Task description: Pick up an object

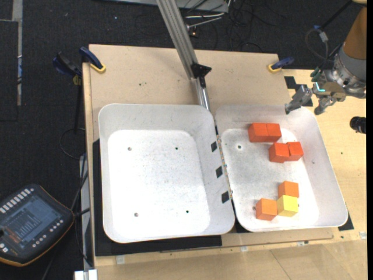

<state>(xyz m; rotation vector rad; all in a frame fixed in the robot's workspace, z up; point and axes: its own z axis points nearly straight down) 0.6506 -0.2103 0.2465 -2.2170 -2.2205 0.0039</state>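
Gripper (308,101): upper right of the frame, above the far rim of the right bin (326,174); two dark fingers spread apart, nothing between them.

Right bin contents: orange block pair (264,132) near the upper middle; second orange block pair (285,151) just below and right of it, apart from it; a cluster at lower centre of one orange cube (288,189), one yellow cube (288,205) touching beneath it, and one orange cube (266,209) touching the yellow one's left.

Left bin (116,127): centre-left of the frame, beside the right bin.

Teach pendant (29,223): lower left corner.
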